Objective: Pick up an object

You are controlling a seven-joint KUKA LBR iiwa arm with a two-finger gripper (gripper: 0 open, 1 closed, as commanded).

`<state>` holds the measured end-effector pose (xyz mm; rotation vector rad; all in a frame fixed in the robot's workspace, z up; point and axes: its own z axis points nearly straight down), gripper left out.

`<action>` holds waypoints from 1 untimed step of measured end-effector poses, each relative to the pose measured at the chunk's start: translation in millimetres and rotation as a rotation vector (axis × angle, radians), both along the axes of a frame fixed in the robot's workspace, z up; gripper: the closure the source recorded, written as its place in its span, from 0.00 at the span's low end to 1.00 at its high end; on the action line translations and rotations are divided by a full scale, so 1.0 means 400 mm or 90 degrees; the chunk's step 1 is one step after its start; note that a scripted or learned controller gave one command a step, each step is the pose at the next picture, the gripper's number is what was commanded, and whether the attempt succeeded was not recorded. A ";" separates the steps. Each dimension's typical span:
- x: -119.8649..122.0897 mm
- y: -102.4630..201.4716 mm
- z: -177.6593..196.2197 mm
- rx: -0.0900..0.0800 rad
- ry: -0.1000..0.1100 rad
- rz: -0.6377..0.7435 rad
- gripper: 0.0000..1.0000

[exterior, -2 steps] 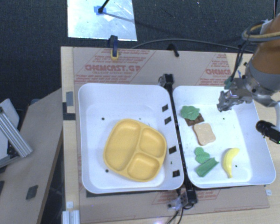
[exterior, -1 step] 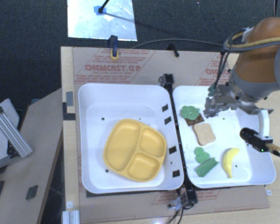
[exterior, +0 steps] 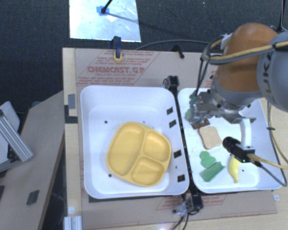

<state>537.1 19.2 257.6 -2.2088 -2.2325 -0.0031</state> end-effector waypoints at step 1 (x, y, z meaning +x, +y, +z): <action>-0.021 0.136 -0.045 0.000 0.000 0.000 1.00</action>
